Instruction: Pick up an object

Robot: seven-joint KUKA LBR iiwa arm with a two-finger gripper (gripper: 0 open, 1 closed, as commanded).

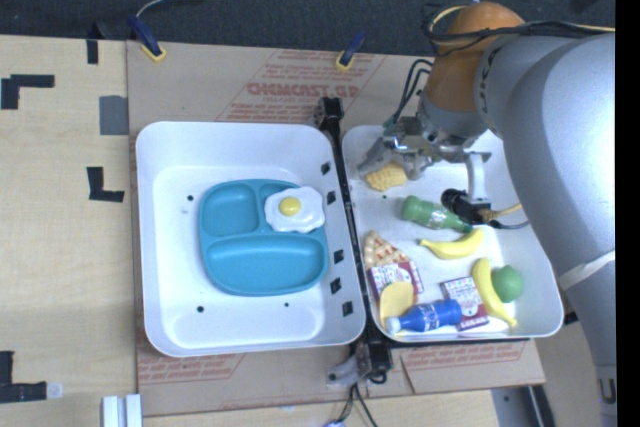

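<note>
My gripper (392,163) is low in the back left corner of the right bin (540,260), under the grey wrist and its orange band. It is open, one finger (372,156) angled left and the other at the right. A small yellow pastry-like toy (386,179) lies just below the fingertips, touching or nearly touching them, and is not clamped between them. Close by lie a green bottle (428,211) and a banana (455,245).
Toward the right bin's front lie a waffle (388,260), a yellow piece (397,298), a blue bottle (430,317), a printed card (462,293) and a second banana with a green fruit (500,283). The left bin (165,215) holds a blue divided plate (262,240) and a fried egg toy (294,209).
</note>
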